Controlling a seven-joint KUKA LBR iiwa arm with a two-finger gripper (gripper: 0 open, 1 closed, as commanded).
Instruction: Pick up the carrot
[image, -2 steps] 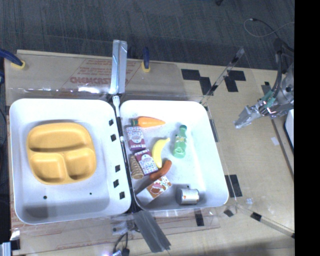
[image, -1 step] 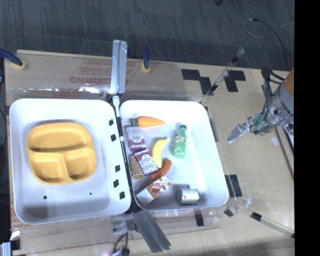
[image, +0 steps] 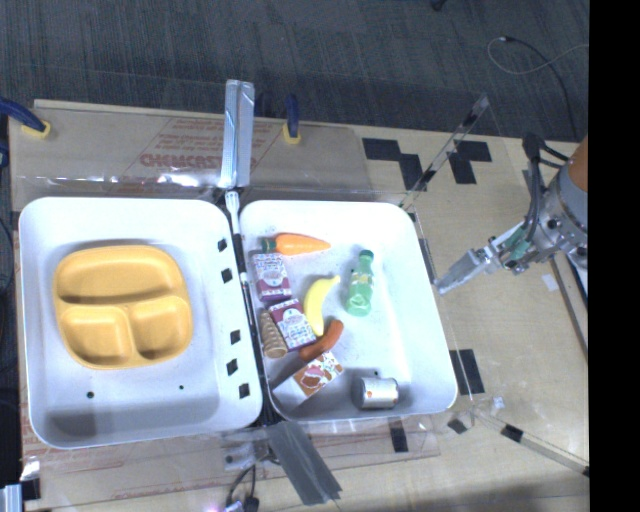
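Item for you: carrot (image: 301, 243), orange, tapered, with a green stub at its blunt end, lying flat, tip pointing away from the bin divider. You'll find it at the far edge of the right bin (image: 430, 330), just above the banana (image: 318, 302). The gripper (image: 455, 275) sits outside that bin's right wall; its jaw state cannot be told.

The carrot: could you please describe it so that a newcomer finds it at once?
Look in the right bin, at its far edge. The carrot lies there on its side, just above the cartons. It is the only orange, tapered thing; the banana nearby is yellow.
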